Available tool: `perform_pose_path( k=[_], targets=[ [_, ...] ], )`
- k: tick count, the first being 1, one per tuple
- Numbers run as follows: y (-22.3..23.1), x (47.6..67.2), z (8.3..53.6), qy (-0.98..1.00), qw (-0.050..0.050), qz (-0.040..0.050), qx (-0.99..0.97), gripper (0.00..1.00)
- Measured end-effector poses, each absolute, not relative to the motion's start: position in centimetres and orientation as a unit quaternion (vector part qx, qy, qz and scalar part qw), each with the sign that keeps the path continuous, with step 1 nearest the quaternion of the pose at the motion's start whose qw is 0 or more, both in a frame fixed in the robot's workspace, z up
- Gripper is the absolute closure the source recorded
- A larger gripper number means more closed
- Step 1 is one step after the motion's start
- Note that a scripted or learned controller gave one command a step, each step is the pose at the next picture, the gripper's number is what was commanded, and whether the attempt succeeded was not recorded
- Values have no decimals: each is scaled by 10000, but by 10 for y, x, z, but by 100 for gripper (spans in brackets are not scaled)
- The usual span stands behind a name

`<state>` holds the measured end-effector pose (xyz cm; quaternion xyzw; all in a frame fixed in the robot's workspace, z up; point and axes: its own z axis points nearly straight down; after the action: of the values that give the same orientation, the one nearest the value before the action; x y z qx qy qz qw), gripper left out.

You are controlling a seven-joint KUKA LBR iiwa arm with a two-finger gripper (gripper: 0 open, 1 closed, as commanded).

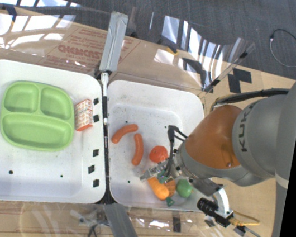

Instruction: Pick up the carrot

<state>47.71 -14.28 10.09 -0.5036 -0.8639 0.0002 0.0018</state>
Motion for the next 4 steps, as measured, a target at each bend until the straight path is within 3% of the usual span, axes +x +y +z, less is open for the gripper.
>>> perform_pose_path(
  k=[1,3,4],
  targets=[
    [-70,499,213,-8330,4,-1,-5533,100],
    [-182,557,91,-8030,6,5,-5959,100],
    [-181,557,100,-8051,15,11,-5931,100]
  ],
)
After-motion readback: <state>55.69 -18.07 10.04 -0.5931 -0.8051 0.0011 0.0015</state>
